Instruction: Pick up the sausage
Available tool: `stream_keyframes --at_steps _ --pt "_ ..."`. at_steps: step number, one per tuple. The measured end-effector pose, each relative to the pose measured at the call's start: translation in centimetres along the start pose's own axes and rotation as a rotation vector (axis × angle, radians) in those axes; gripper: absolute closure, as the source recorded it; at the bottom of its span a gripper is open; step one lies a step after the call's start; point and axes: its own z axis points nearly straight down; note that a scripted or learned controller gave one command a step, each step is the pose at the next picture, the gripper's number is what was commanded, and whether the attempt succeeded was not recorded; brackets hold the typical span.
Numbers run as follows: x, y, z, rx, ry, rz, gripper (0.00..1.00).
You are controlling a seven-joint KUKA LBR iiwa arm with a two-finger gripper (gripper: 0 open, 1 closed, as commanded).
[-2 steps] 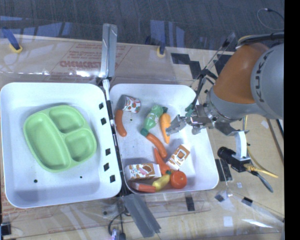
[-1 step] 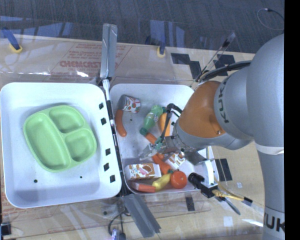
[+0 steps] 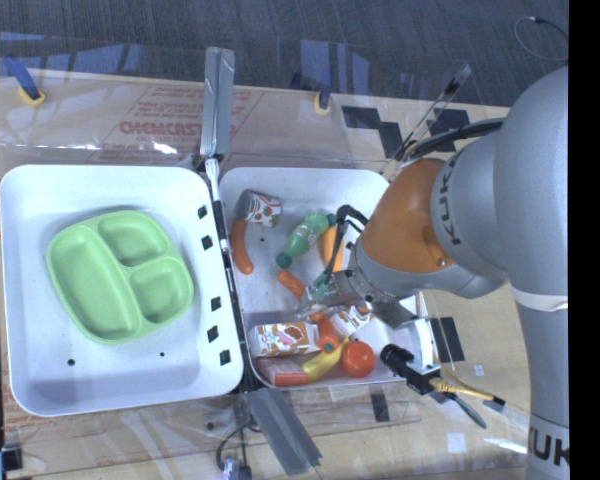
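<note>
Sausage (image 3: pixel 241 247), upright along the bin's left wall, left of pincer (image 3: pixel 325 290); grip state indiscernible.

sausage (image 3: pixel 241 247) | orange-brown, elongated, whole | lying flat, long axis roughly top-to-bottom, slightly tilted | right bin, against its left wall, upper half | untouched, lying free

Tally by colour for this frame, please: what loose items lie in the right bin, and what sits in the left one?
Right bin, as far as the arm lets me see:
Orange-red: 5 (sausage, carrot, tomato, two small pieces)
Green: 1 (bottle)
Yellow: 1 (banana)
White printed: 2 (cup, carton)
Left bin:
Green: 1 (divided plate)
Total: 10
</note>
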Motion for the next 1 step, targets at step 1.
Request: stream_keyframes --at_steps 1 --pt "6.15 -0.1 -14.43 -0.006 -0.001 0.255 1.0"
